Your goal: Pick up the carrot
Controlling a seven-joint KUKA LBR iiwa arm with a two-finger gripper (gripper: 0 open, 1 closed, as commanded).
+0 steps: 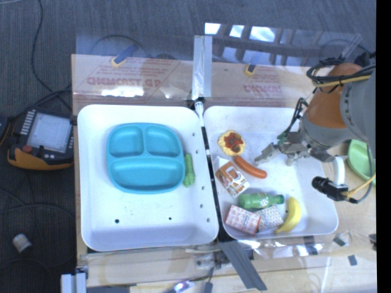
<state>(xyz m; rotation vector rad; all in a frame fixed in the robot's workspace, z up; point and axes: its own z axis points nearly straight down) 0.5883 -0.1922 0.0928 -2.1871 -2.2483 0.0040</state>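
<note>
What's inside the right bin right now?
Right bin: pizza toy, carrot, small box, green bottle, red packet, banana. The gripper covers part of the floor.

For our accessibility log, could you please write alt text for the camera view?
The arm's tool hovers in the right bin just right of the orange carrot, not holding it. Around the carrot lie a pizza slice, cartons, a green bottle and a banana; the left bin holds a blue divided tray.

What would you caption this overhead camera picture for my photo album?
Robot gripper hovers open beside an orange carrot in the right bin, among toy foods.
</note>
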